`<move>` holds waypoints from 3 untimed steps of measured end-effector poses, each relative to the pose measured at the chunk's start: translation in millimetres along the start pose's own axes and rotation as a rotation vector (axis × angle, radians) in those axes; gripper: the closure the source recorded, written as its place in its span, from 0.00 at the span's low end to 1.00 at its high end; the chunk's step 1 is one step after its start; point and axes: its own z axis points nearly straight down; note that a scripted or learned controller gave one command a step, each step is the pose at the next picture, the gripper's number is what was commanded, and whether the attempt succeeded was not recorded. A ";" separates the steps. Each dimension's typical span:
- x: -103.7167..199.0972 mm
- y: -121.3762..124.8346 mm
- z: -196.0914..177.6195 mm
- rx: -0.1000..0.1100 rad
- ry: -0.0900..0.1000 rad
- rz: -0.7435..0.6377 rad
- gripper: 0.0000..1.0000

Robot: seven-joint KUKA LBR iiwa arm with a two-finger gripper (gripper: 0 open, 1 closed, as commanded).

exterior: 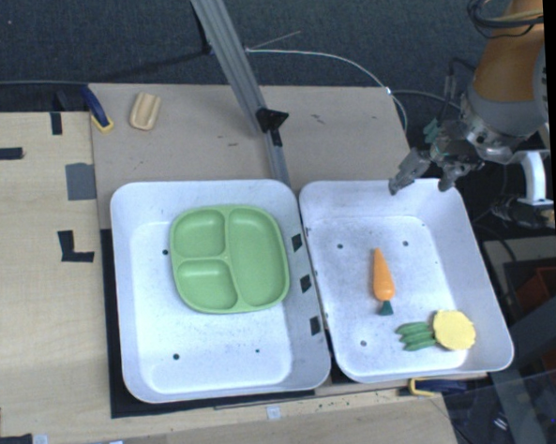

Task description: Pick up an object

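Arm: the grey arm with the orange band enters at the upper right of the frame and bends down toward the right bin's far edge.
End effector: the two-finger end effector (424, 181) hangs over the upper right corner of the right bin, at its rim; its two dark fingers stand apart, with nothing between them.
Right bin: the shallow white bin (353, 221) on the right half of the worktop holds three toy items, all in its lower right part.
Carrot: the small orange toy carrot with a green stub (383, 278) lies near the middle of the right bin, well apart from the end effector and away from every wall.
Green piece: the small dark green ridged toy piece (415, 335) lies toward the lower right of the bin, touching the yellow item.
Yellow item: the round yellow toy piece (454, 329) sits close to the bin's right wall.
Open room: the upper and left floor of the right bin is bare.
Left bin: the second shallow white bin (146, 365) holds a light green plastic plate with three compartments (230, 258) in its upper middle.
Worktop: the tan worktop (179, 147) beyond the bins bears a small beige block (144, 111) at the upper left.
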 end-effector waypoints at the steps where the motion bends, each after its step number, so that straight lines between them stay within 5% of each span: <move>1: -0.1 0.0 0.0 0.000 0.000 0.000 0.00; 3: 0.1 4.0 109.1 0.005 0.000 0.001 0.00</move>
